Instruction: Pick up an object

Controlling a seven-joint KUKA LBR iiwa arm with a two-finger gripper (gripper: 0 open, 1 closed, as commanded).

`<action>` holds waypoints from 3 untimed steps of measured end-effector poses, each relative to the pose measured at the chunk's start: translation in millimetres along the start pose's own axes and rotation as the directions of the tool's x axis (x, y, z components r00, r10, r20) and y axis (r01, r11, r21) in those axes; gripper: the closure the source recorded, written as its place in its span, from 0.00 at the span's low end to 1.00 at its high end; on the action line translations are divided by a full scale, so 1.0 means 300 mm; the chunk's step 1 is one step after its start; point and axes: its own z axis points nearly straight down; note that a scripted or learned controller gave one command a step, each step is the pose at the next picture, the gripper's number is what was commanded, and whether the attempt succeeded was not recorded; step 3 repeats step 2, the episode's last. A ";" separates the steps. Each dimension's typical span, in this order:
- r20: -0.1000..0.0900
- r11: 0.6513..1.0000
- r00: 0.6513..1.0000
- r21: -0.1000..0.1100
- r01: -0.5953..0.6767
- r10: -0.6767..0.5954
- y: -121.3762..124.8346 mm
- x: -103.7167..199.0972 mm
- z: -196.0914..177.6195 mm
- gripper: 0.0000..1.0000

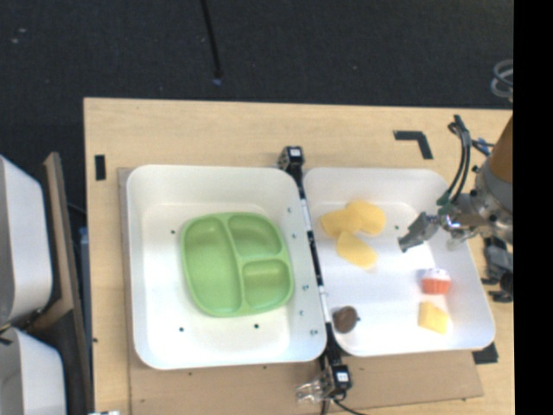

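Yellow pieces wait in the right bin [393, 340] while your end effector [421, 230] hangs over its right half, gripping nothing.

You have its dark fingers angled toward the left, but I cannot tell how wide they stand. Your nearest targets are the yellow lumps [354, 219] clustered at the bin's upper left; I would centre over one lump, not the seam between them. A red-and-white piece [436, 281] and a yellow block [435, 317] lie just beside each other lower right, a brown object [346, 319] hugs the divider. The green tray [235, 262] sits in the left bin [147, 318] on the worktop [216, 132], well clear.
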 end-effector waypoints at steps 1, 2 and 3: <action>0.000 1.000 1.000 -0.002 0.000 0.000 0.001 -0.002 -0.035 1.00; -0.001 1.000 1.000 0.004 0.004 -0.004 0.234 0.171 0.098 1.00; -0.001 1.000 1.000 0.004 0.004 -0.004 0.234 0.171 0.098 1.00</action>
